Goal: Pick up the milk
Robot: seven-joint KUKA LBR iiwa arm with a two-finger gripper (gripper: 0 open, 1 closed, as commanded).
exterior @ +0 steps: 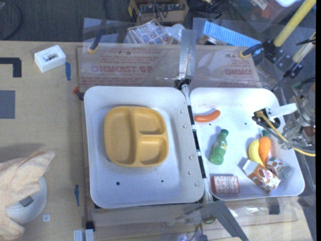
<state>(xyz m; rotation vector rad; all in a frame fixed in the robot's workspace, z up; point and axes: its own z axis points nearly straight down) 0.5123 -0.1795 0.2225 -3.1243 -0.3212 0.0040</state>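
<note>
The milk (pixel 263 175) is a small carton in orange, brown and white. It lies on its side in the front right corner of the right bin (pixel 235 100). A carrot (pixel 265 148) and a banana (pixel 255 152) lie just behind it, touching or nearly so. My gripper (pixel 297 131) hangs over the right rim of this bin, behind and to the right of the milk and apart from it. Nothing shows in its grasp.
A green bottle (pixel 218 147) lies mid-bin, a sausage (pixel 207 116) further back, and a red can (pixel 225 184) on its side at the front wall. The left bin (pixel 95 134) holds a yellow divided plate (pixel 136 135). A beige cloth (pixel 22 172) lies on the bench at far left.
</note>
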